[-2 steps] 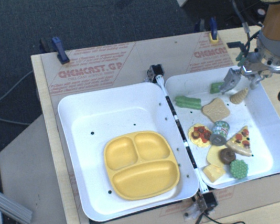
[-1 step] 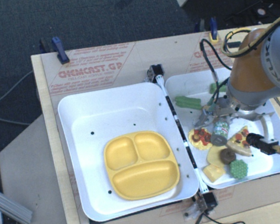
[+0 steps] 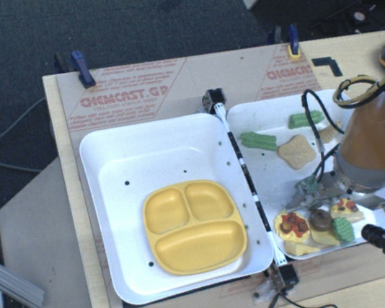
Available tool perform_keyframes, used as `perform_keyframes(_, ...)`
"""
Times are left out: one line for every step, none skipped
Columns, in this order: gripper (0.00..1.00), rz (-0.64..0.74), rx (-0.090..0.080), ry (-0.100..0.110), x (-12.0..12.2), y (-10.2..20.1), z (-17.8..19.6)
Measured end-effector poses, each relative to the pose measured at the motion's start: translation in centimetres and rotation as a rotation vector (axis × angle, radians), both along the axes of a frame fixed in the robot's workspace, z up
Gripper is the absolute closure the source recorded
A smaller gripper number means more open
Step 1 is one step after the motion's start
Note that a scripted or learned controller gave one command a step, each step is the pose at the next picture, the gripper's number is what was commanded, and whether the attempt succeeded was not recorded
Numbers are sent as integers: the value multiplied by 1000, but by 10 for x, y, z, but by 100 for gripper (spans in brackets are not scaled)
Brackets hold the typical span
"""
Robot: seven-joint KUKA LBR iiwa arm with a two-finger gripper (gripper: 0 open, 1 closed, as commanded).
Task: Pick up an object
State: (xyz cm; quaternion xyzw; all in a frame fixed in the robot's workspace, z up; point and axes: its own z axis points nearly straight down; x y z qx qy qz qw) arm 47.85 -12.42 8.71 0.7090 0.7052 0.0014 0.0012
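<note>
**Arm low over the right bin, reaching toward its near corner**

The grey arm with its orange band (image 3: 372, 138) comes in from the right and bends down over the right-hand shallow white bin (image 3: 262, 112), its wide orange-and-grey body covering much of that bin's right half. The wrist points down and to the left, and the jaws (image 3: 315, 193) sit low among the objects in the bin's near part. Dark cables and metal parts crowd that spot, so I cannot tell whether the jaws are wide, narrow or holding anything.

Just below the jaws lies a cluster of small toy foods: a red-topped piece on a pale yellow base (image 3: 293, 228), a dark brown rounded piece (image 3: 321, 220) and a green ridged piece (image 3: 343, 229). Farther back in the same bin lie a long green vegetable-shaped piece (image 3: 259, 140), a tan bread-slice shape (image 3: 296, 151) and a small light green block (image 3: 304, 120), all apart from the jaws.

The left-hand shallow white bin (image 3: 105, 157) holds a yellow plastic plate with three compartments (image 3: 193, 225), lying flat near its middle. Both bins rest side by side on the pale counter (image 3: 80, 227).
</note>
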Motion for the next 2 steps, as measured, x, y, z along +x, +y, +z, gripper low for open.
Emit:
perform_keyframes(100,4,-1,-4,3,2,9)
perform_keyframes(100,17,2,-11,60,81,103)
